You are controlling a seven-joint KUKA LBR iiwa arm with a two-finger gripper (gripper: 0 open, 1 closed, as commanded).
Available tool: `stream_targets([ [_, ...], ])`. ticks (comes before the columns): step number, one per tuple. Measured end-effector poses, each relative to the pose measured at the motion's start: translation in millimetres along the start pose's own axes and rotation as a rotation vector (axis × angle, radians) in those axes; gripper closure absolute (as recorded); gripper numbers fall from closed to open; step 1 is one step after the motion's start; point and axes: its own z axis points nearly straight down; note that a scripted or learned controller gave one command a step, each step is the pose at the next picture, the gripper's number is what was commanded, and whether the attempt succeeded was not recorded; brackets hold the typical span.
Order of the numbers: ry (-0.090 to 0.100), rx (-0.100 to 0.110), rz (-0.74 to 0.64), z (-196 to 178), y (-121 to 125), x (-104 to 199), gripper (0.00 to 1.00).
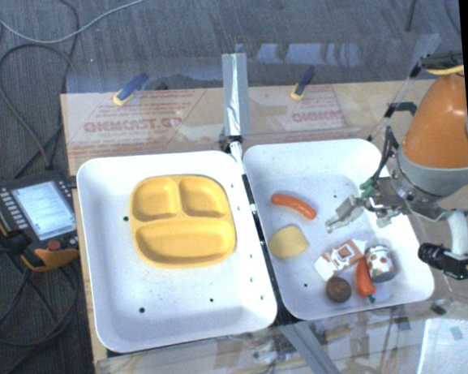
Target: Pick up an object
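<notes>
While your gripper [346, 210] hovers at right of frame, fingers apart and holding nothing, the pick remains undone; sausage [293, 205] lies nearby.

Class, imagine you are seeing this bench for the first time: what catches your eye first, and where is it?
A yellow tray sits in the left bin. The right bin holds small foods, including a sausage and a carrot. The arm's orange band stands out at the right edge.

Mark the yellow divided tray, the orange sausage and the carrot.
Yellow divided plastic tray [184, 219]: camera view, centre divider.
Orange sausage-shaped toy [293, 205]: camera view, mid-length.
Orange toy carrot [362, 277]: camera view, middle of body.
</notes>
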Motion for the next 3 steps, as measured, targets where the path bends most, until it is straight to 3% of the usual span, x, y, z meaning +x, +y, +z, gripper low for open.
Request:
stream_targets([
  [1,-0.002,0.001,-0.081,101.6,96.0,-2.5,0.0],
  [2,-0.01,-0.011,-0.208,117.0,153.8,12.8,0.0],
  [3,-0.015,-0.015,-0.209,106.0,154.9,11.9,1.0],
])
